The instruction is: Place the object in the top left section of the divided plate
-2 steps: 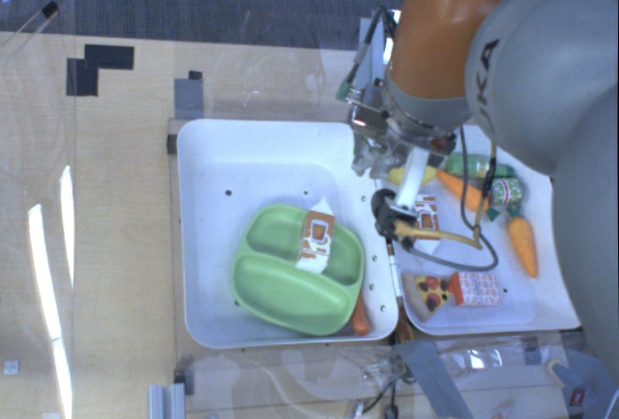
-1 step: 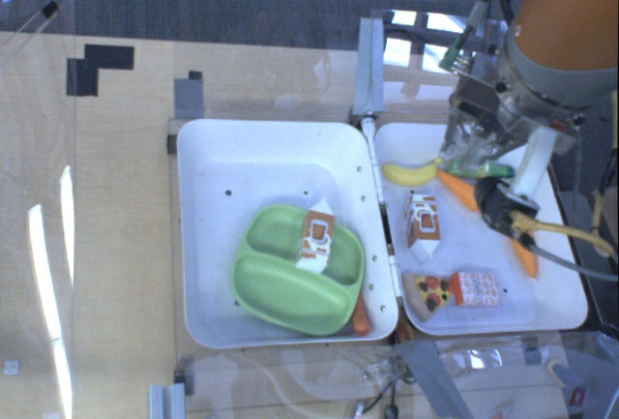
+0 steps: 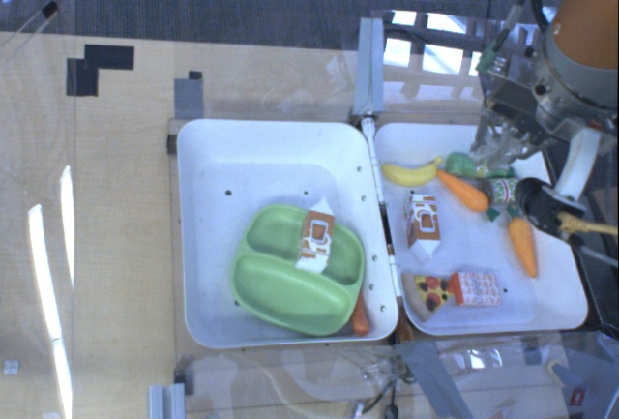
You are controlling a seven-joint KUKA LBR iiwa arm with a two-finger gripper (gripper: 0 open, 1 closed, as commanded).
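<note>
gripper over the right bin's far edge; cannot tell its state | just below it: green object, carrot, banana | carton well to its left, lying on the green divided plate in the left bin, across the upper sections

Two white bins on bench

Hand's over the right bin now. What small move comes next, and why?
Probably lower the hand onto the carrot just below it. The hand hovers at the right bin's top edge, and a carton already lies across the green divided plate.
</note>
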